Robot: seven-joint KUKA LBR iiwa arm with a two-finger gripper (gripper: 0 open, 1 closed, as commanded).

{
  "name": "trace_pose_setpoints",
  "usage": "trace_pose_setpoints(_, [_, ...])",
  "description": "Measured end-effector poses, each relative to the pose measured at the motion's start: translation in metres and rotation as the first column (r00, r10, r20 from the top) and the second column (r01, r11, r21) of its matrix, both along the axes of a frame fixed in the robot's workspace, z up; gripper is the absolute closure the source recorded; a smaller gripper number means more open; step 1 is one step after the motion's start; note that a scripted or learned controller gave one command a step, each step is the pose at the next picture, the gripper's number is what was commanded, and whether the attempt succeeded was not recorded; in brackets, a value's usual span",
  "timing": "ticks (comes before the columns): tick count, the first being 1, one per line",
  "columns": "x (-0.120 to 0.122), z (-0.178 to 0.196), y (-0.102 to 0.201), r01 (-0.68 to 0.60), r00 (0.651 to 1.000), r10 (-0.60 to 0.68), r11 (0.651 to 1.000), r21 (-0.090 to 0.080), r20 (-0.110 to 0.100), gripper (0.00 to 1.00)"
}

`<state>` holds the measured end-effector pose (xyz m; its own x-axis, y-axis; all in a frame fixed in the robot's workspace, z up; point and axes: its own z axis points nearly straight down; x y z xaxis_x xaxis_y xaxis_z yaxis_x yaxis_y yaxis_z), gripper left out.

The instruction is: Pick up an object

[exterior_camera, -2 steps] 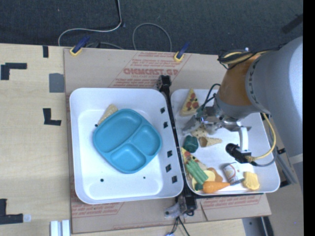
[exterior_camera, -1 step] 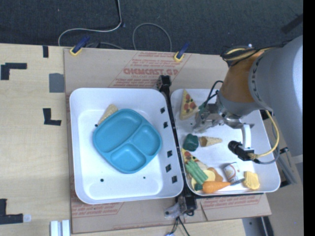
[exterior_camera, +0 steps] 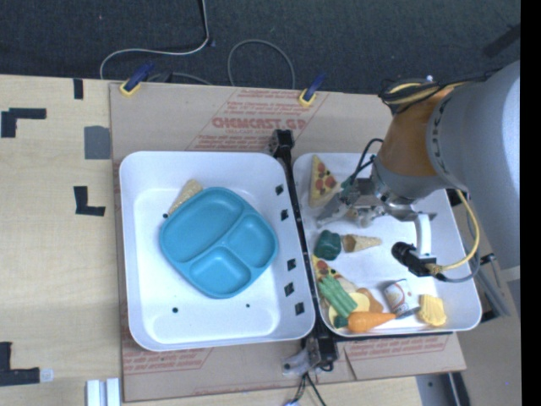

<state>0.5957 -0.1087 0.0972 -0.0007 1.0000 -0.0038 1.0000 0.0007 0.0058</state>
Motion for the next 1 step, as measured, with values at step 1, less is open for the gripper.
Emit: trace_pose_setpoints(1, [0.0465, -0.0094, 0.0159, -0.003, 1.0, 0.003, 1.0, 0.005, -0.005, 0.0])
